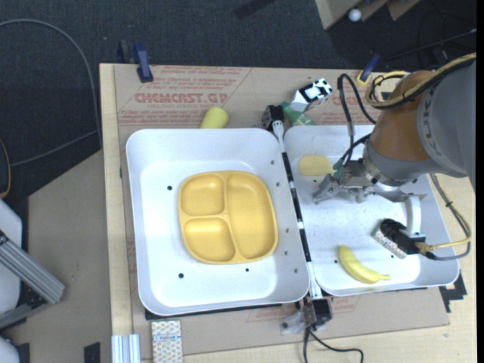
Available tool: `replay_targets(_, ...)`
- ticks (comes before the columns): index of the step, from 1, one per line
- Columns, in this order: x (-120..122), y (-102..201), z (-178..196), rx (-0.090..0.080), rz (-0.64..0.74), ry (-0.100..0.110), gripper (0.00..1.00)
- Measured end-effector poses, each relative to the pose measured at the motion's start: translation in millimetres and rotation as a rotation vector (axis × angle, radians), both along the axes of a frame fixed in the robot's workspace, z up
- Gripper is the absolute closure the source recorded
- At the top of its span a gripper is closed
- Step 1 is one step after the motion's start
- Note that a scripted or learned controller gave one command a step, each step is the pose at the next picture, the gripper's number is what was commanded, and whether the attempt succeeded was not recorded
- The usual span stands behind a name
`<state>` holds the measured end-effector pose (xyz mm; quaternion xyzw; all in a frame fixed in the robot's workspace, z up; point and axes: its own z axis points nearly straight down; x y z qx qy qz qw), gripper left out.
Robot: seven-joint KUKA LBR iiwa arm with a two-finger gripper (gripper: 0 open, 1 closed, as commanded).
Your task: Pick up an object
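Robotics lab: clamped bench [113,203], cables [45,44], bins [151,278].

The arm [439,119] is cut off by the picture's edge at three o'clock and hides the right bin's [355,240] far corner at two o'clock. The gripper [333,187] is too small and blurred to read.
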<state>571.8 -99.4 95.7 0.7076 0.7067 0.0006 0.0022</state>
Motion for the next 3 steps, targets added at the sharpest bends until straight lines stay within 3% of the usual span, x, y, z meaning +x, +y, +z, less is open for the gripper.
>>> replay_targets(1,-91.3,-24.5,-11.7,0.003,0.000,0.006,0.00)
replay_targets(2,-93.2,-0.3,-11.5,0.005,0.002,0.007,0.00)
replay_targets(3,-15.5,-76.9,22.9,0.000,0.001,0.001,0.00)
